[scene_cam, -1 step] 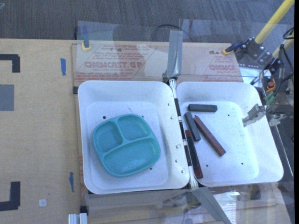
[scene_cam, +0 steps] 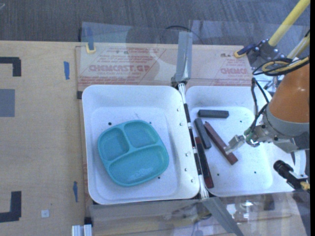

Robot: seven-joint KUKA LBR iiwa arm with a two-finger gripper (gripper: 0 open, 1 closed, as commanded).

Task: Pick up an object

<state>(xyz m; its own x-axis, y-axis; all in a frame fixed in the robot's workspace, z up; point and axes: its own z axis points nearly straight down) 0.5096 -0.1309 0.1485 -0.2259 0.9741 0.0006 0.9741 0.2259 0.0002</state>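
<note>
Gripper [scene_cam: 239, 141] sits beside the long reddish-brown flat stick [scene_cam: 220, 142] in the right white bin [scene_cam: 256, 181]; finger state cannot be determined.

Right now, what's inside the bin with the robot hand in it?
The right bin holds a dark grey bar, a thin dark stick and a reddish-brown stick. The gripper covers part of the floor, so anything under it is hidden.

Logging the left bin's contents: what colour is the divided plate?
Teal, a light blue-green; the divided plate shows plainly in the camera view.
</note>
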